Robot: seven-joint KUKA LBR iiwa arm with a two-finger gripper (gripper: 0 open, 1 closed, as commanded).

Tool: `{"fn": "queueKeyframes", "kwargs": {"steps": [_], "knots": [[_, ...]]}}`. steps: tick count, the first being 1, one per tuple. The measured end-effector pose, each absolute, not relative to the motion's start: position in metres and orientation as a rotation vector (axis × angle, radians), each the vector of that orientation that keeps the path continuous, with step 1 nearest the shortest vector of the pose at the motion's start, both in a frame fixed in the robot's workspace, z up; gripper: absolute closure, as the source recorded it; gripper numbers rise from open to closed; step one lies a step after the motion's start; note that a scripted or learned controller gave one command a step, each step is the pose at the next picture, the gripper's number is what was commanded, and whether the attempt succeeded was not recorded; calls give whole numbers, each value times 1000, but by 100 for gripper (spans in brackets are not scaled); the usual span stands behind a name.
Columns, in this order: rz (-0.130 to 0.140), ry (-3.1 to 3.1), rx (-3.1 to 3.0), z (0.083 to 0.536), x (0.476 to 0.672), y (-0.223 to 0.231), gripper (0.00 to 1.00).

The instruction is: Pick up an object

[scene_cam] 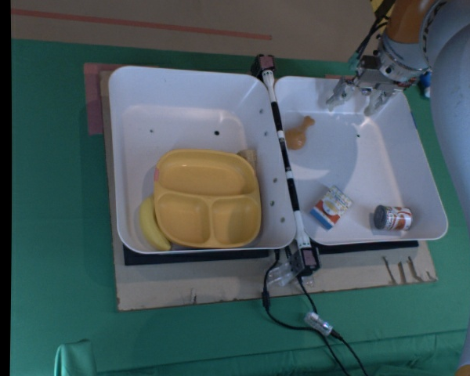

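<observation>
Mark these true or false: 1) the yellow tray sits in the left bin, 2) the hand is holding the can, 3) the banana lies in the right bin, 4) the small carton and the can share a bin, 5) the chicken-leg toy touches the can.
1) True. The yellow tray sits in the left bin.
2) False. The hand is open over the far edge of the right bin, with nothing between its fingers; the can lies at that bin's near side.
3) False. The banana lies in the left bin beside the tray.
4) True. The small carton and the can both lie in the right bin.
5) False. The chicken-leg toy lies apart, near the divider.
</observation>
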State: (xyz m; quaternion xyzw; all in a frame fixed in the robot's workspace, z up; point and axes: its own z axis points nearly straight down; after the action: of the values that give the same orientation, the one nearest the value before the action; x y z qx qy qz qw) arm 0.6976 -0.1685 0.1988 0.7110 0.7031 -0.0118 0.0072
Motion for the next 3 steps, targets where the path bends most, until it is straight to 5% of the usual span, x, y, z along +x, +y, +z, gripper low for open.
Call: {"fn": "queueKeyframes", "kwargs": {"steps": [1, 2, 3], "knots": [[1, 2203, 2219, 186, 668, -157, 0], [9, 2202, 2215, 188, 612, -114, 0], [20, 2183, 2212, 205, 615, -118, 100]]}}
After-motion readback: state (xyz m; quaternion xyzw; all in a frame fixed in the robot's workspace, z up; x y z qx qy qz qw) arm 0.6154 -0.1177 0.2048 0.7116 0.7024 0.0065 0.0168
